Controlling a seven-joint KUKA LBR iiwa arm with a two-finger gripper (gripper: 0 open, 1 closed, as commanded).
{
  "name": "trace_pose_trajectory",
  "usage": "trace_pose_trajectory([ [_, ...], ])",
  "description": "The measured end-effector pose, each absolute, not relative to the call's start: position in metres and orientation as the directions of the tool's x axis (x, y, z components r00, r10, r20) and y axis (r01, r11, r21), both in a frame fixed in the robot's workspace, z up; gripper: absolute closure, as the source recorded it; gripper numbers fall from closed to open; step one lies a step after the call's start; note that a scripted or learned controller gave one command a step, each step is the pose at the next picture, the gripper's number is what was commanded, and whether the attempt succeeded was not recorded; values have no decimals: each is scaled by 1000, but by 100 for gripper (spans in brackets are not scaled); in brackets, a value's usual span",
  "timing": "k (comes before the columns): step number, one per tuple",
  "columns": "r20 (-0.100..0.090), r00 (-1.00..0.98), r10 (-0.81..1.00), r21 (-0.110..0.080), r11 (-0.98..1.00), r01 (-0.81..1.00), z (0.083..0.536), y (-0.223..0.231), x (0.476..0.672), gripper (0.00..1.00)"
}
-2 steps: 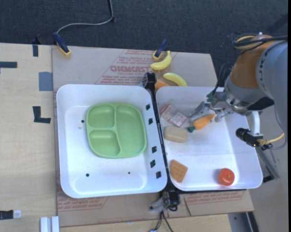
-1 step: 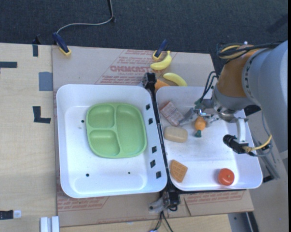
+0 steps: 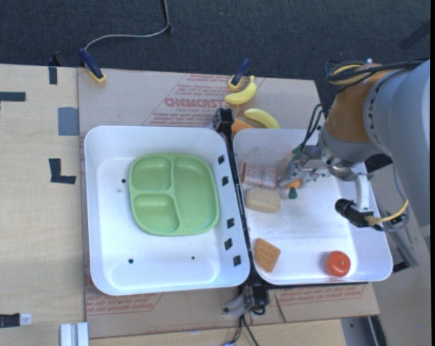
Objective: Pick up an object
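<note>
Nothing lifted yet. Gripper (image 3: pixel 295 180) low in the right bin (image 3: pixel 361 262), near its far edge, just beside a striped packet (image 3: pixel 259 174) and a beige block (image 3: pixel 263 200). Finger state impossible to tell. Cracker (image 3: pixel 267 254) and tomato (image 3: pixel 338 263) lying along the near edge. Grasp and lift still ahead.

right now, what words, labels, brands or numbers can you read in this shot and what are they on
"CHEMCAST": red print on the brown sheet under the bins, above the left bin.
More red print along the sheet's front edge: too small to read.
Packet in the right bin: reddish markings, too blurred to read.
</note>
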State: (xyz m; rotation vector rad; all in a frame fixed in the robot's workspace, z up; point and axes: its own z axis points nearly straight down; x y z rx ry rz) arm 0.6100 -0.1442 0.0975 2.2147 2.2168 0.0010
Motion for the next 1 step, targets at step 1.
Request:
trace_pose_trajectory([
  [1, 1, -3, 1000, 1, 3, 1000, 185, -62, 579, 100],
])
